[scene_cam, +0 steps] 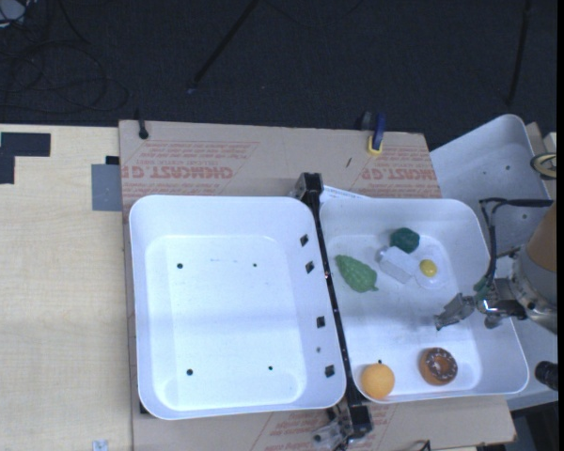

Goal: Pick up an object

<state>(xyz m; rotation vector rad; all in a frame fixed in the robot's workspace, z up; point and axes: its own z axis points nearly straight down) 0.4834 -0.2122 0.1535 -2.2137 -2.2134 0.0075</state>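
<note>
The claw (462,310) is hanging low over the right bin (493,383), reaching in from the right edge, and its two fingers are standing spread apart with nothing between them, so it is gripping nothing at this moment. Nearest to it, just below and slightly to the left, a brown ring-shaped doughnut (438,365) is lying flat on the bin floor; being round, it is offering no long axis to line up with, and I judge it the likeliest thing to pick, since the claw would only be needing a short drop toward the front of the bin. A little farther the same way, an orange ball (377,381) is sitting in the front left corner. Up and to the left of the claw, a clear packet (398,267) with a yellow piece (428,269) at its near end is lying slantwise, and a dark green lump (404,241) is touching its far end. Farther left, a leafy green piece (356,274) is lying near the divider. Beyond that divider, the left bin (150,252) is resting on the counter (47,280).
</note>
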